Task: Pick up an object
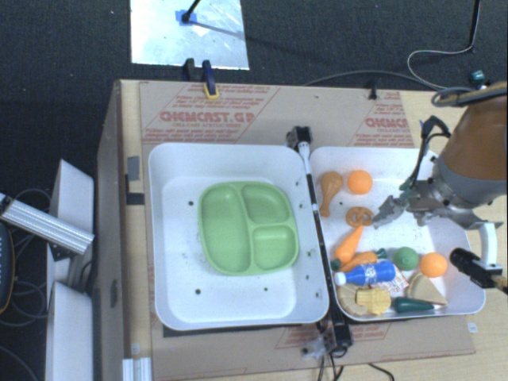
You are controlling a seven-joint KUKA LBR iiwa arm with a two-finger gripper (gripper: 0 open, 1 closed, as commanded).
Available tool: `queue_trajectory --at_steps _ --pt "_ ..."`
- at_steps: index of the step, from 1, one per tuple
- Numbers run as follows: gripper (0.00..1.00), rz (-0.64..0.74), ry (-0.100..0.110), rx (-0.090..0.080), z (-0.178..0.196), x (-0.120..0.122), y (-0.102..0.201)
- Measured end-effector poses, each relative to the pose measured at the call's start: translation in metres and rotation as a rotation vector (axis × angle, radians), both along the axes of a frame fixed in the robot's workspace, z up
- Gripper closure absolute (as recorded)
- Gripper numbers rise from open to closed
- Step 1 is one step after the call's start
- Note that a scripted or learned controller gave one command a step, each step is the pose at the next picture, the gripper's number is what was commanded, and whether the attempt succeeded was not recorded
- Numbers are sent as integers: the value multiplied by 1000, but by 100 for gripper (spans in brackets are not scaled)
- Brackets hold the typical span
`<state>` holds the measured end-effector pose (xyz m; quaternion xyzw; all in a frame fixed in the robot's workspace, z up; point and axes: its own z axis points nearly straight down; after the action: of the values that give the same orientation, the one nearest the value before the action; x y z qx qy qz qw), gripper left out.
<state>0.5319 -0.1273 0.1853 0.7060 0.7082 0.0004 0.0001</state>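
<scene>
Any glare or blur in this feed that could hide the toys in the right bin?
Camera view: light is even and soft, the white bins bright but not blown out; the toys read clearly, the gripper is slightly soft, and a reflective sheet glares beyond the bench.

Pale green plate (248,227); white bins (178,213); orange ball (359,182); blue-white bottle (369,274); green ball (406,257).
</scene>
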Motion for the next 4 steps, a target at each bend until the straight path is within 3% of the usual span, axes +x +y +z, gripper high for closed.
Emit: queue_trajectory --at_steps 1,2,3,4 --pt "0 -1 1 0 -60 14 2" --pt "0 -2 1 -1 -102 -10 -7" --pt "0 0 -1 0 -101 30 15" --pt "0 1 -2 -1 -100 89 5"
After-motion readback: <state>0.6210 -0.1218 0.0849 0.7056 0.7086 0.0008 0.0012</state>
